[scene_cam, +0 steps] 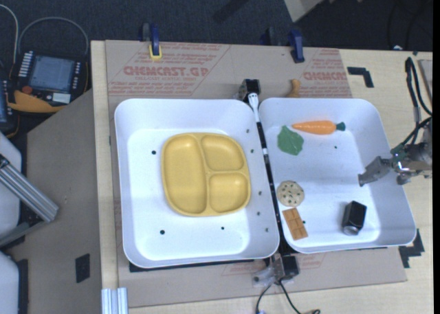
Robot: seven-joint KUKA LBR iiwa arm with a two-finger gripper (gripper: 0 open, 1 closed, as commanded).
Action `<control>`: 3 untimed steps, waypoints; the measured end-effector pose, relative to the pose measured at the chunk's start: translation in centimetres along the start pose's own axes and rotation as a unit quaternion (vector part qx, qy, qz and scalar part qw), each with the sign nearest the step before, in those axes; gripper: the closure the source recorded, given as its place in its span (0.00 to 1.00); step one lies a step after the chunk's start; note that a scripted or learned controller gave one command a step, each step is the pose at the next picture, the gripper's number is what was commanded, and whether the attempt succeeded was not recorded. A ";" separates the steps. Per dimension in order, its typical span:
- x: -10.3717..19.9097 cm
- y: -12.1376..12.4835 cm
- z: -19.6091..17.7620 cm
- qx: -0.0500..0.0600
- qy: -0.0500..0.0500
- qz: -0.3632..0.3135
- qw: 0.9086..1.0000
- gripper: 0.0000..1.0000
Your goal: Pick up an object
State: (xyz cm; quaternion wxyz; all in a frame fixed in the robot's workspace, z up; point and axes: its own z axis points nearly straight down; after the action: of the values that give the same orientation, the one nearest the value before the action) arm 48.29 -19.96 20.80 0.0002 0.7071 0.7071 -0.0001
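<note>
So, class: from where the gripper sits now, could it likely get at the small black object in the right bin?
Probably yes. The gripper sits at the right bin's right side, with the black object just below it in the view. Bare bin floor lies between; the cookie lies well aside.

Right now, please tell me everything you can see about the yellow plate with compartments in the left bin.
The yellow plate is a rounded square tray that looks like smooth plastic, in one pale mustard colour. Raised ridges split it into three compartments: one long section down its left side and two smaller ones on its right, upper and lower. It lies flat, right side up, near the middle of the left bin, resting on the white floor. No food lies in it, and it touches only the bin floor.
</note>
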 end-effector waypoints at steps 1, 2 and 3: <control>1.0 0.0 4.8 0.003 0.002 0.000 1.000 0.00; 1.0 -0.3 11.2 0.004 0.002 0.000 1.000 0.00; 1.1 -0.3 12.5 0.002 0.001 0.000 1.000 0.00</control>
State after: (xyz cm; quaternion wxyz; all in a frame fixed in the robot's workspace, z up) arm 47.96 -18.92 8.35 -0.0023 0.7071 0.7071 -0.0006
